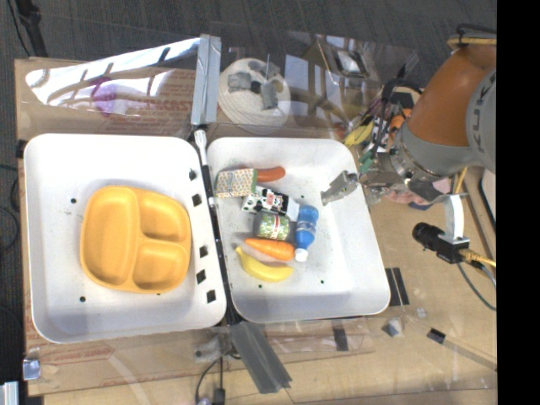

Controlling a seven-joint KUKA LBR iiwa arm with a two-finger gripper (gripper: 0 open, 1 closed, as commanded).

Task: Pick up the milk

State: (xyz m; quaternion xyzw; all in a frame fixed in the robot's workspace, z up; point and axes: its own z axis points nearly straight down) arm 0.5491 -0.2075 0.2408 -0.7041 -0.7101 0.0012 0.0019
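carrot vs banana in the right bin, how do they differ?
Colour: the carrot is orange, the banana is yellow.
Shape: the carrot is a straight, tapering stick; the banana is curved.
Place: the carrot lies nearer the bin's middle, below the small green can; the banana lies just beyond it, toward the bin's near wall.
Shared: both lie flat, roughly parallel and close together in the right bin, away from the gripper.

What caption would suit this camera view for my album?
Grey and orange arm reaches over the right bin of toy groceries; a yellow tray sits in the left bin.
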